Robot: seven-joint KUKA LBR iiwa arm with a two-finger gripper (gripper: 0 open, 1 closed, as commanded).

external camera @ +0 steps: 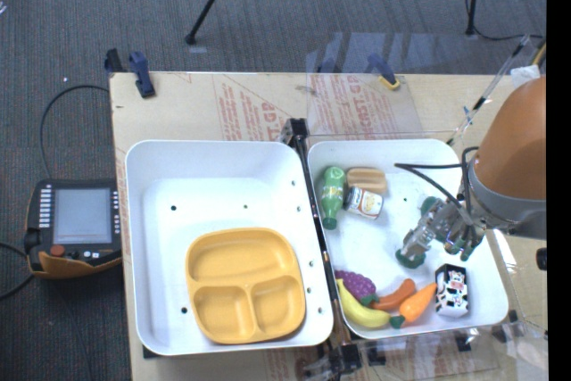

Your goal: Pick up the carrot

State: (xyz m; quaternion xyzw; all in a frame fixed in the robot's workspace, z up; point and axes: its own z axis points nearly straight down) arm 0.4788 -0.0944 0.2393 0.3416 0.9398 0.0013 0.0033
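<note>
The carrot (407, 299) is orange and lies near the front edge of the right bin (419, 158), between a yellow banana (361, 306) and a small milk carton (452, 290). My gripper (436, 251) hangs over the right half of that bin, a little behind the carrot and apart from it. It is open, with nothing between its fingers. The arm's orange band (522, 138) rises at the right edge.
The right bin also holds a green bottle (331, 194), a bread slice (367, 179) with a small jar (364, 202) in front of it, and purple grapes (357, 284). A yellow divided plate (245, 283) lies in the left bin (178, 174). A pendant (78, 223) lies left of the bench.
</note>
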